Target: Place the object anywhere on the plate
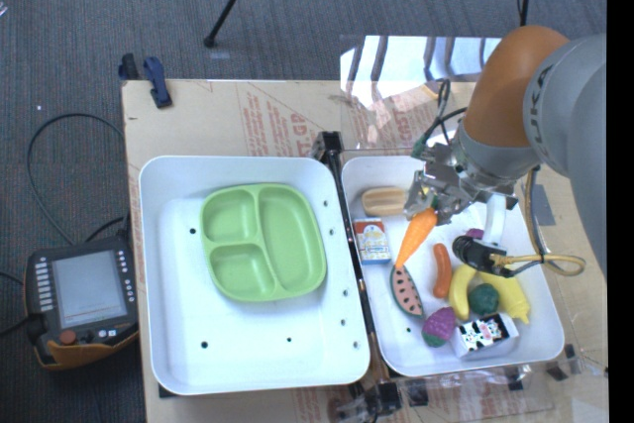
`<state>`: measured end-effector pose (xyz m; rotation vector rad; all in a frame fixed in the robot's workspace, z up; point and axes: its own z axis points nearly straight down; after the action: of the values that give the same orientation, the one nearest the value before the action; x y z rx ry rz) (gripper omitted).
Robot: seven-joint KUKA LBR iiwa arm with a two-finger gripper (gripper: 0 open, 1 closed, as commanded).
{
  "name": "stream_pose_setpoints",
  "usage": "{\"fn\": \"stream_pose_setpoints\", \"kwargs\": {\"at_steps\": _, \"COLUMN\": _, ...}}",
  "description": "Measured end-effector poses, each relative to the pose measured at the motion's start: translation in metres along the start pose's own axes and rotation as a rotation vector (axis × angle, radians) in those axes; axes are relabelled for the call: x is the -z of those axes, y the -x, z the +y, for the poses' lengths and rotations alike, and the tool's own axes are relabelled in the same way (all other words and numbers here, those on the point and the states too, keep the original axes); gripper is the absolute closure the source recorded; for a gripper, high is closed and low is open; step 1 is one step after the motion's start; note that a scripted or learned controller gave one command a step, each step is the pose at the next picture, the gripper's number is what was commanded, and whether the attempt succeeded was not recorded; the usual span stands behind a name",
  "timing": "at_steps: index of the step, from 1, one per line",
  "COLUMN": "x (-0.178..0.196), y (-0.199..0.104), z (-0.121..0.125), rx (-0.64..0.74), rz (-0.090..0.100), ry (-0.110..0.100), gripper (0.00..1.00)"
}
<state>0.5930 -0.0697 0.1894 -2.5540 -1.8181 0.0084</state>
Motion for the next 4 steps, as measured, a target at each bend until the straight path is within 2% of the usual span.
{"fn": "stream_pose_setpoints", "kwargs": {"at_steps": 1, "x": 0.024, "y": -0.075, "z": -0.013, "rx": -0.122, "rz": 0.003, "ry": 0.002, "gripper": 1.0}}
{"fn": "stream_pose_setpoints", "kwargs": {"at_steps": 2, "x": -0.006, "y": -0.14, "z": -0.053, "rx": -0.207, "rz": -0.001, "ry": -0.004, "gripper": 1.0}}
{"fn": "stream_pose_setpoints", "kwargs": {"at_steps": 3, "x": -0.005, "y": -0.14, "z": -0.052, "rx": -0.207, "rz": -0.001, "ry": -0.001, "gripper": 0.0}}
{"fn": "stream_pose_setpoints", "kwargs": {"at_steps": 4, "x": -0.005, "y": -0.14, "z": -0.052, "rx": -0.207, "rz": -0.001, "ry": -0.001, "gripper": 0.0}}
